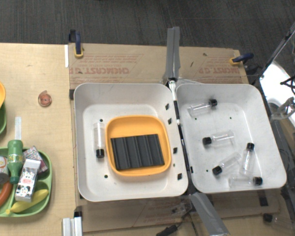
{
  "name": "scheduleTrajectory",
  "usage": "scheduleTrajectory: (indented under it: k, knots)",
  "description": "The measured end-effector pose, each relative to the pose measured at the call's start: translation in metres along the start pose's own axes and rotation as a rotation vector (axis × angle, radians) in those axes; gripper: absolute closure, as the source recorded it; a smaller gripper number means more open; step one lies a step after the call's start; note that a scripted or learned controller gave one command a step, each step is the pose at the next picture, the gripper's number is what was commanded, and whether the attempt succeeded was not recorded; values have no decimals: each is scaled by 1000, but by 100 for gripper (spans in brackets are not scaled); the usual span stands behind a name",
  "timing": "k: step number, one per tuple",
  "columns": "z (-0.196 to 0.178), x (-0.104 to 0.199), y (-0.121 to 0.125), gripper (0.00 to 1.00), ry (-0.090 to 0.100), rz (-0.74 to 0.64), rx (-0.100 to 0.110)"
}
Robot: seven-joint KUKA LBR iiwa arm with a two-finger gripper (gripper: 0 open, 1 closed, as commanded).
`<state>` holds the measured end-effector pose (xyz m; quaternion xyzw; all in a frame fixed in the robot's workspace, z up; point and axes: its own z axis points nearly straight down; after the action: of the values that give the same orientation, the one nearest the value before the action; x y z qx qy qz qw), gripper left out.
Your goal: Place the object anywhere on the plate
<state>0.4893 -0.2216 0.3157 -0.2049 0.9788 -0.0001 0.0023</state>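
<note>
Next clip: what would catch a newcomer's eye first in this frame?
The orange plate in the left bin, with a dark ribbed block lying on it. Beside it lies one clear black-capped vial, while five more are scattered in the right bin. A green tray of toy food sits far left.

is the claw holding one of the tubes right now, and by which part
Nothing can be seen held. Five clear tubes lie loose in the right bin, one lies in the left bin beside the orange plate.
</note>
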Motion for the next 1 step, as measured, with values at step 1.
scheduleTrajectory:
  k: [1]
  knots:
    - [5,-1,0,0,1,-233,-2]
